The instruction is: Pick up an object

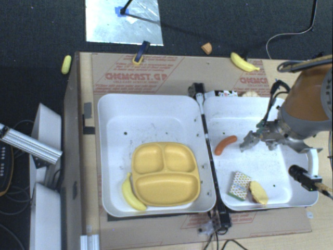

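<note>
Two white bins sit side by side on the counter (156, 69). The left bin (112, 139) holds a yellow divided tray (165, 173), and a banana (131, 194) lies against the tray's lower left edge, curving along the bin's corner. The right bin (276, 176) holds an orange sausage (225, 145) near its left wall, tilted up to the right. A patterned block (239, 185) lies near the bin's front, with a yellow item (258, 192), perhaps a piece of bread, touching its right side. The arm (312, 100) reaches in from the right, and its jaws (250, 141) hang over the right bin just beside the sausage's upper end, apart from it. Whether the jaws are apart or together I cannot tell; they are small and dark against the bin. Nothing is seen between them. Behind the bins, a second banana (243, 62) lies on the counter's far edge.
</note>
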Tool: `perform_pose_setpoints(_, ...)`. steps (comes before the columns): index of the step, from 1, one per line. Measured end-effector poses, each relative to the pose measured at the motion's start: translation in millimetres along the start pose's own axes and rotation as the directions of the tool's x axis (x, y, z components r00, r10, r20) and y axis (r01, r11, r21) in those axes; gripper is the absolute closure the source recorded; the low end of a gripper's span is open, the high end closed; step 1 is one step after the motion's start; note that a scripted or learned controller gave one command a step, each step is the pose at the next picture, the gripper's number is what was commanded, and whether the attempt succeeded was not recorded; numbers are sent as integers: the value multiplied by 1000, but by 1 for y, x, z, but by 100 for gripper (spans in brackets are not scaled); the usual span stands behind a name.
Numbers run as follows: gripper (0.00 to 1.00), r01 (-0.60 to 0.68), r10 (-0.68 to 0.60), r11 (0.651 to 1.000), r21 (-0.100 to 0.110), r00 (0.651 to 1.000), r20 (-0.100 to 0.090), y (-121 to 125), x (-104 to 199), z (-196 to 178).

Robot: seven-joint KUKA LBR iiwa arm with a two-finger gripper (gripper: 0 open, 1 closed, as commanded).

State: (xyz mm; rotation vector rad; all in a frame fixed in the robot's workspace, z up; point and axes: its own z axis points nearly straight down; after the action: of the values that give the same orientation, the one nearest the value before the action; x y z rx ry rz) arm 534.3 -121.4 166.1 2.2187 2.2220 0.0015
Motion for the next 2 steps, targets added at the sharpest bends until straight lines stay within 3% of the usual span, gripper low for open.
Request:
perform_pose_setpoints(1, 0, 3, -3, 1000, 2, 1000, -2, 72, 35, 70)
perform_pose_setpoints(2, 0, 0, 0, 1000, 0, 1000, 0, 58, 32, 82)
